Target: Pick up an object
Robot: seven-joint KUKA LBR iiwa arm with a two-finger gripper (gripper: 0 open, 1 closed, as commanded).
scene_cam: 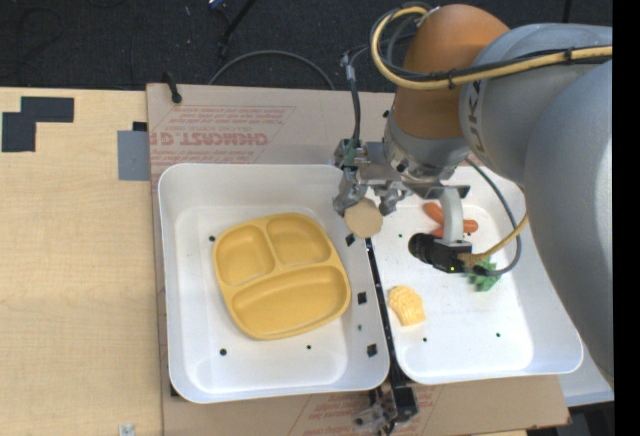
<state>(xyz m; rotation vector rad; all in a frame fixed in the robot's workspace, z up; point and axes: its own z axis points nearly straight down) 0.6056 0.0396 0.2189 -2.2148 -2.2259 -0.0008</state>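
The grey arm (560, 124), closest to the lens, is stretched in from the right, and its gripper (365, 206) is hung over the rim where the two white bins meet. A round tan disc (363, 221) is seen right at its tip, but whether the gripper is clamped on the disc cannot be told. A yellow divided plate (282, 274) is laid in the left bin (190, 224), while a crumpled yellow lump (406, 305) and an orange piece (441, 214) are found well apart in the right bin (500, 344).
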